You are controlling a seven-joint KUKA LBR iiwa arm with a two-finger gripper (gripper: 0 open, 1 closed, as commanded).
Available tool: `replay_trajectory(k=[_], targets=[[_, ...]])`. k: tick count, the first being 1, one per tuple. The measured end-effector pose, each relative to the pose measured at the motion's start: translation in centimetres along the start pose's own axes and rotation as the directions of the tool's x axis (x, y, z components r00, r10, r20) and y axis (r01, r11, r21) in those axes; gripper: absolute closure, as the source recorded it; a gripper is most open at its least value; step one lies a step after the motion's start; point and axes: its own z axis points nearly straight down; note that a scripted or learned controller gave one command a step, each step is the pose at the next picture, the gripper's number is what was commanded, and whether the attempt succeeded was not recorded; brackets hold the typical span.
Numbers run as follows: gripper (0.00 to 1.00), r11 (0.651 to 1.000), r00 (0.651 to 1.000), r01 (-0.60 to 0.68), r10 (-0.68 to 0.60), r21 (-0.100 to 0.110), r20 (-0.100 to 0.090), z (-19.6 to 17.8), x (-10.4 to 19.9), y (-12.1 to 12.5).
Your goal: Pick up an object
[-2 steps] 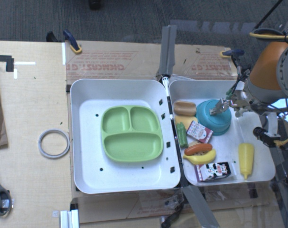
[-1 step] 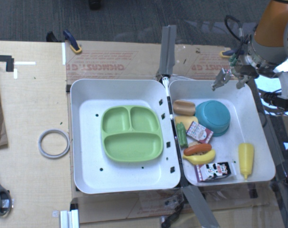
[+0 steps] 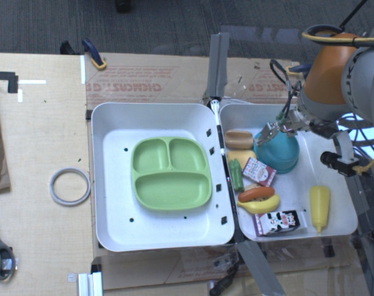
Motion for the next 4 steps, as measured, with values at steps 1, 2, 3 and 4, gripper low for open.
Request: replay_trajectory(k=[1, 2, 3, 4], targets=[[0.00, 1.000, 1.000, 0.010, -0.010, 0.015, -0.007, 2.5, 2.0, 2.3], [1.00, 1.000, 1.000, 0.011, -0.011, 0.015, -0.006, 1.5, 1.9, 2.4], [1.00, 0.938, 0.938, -0.346, 0.346, 0.030, -0.002, 3.1, -0.4, 3.4], [0.00, 0.938, 0.938, -0.346, 0.346, 0.030, -0.002, 3.1, -0.4, 3.4]])
